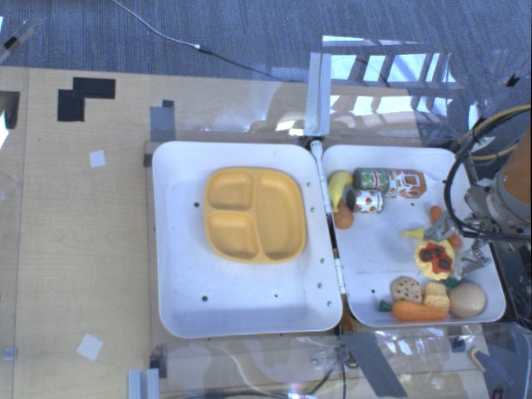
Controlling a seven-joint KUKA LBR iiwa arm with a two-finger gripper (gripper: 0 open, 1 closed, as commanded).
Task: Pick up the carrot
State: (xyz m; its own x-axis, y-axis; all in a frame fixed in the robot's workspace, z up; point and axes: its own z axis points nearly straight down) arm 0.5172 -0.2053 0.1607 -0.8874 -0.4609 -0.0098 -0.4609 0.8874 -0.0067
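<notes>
The carrot [418,311] lies along the right bin's [378,243] near wall, a cookie [406,288] and corn [436,295] crowding it. The gripper [462,243] hovers right of the pizza slice [435,257]; whether it is open or closed, I cannot tell.

Yellow divided plate [253,214] sits in the left bin [183,248]. Right bin [374,248] has a banana [337,186], two cans [374,179], a cookie [406,288] and a pizza slice [435,258].

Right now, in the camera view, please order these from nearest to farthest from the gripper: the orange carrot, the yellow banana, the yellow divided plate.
1. Orange carrot, right bin's near edge, below the gripper.
2. Yellow banana, right bin's far left corner.
3. Yellow divided plate, left bin.
</notes>
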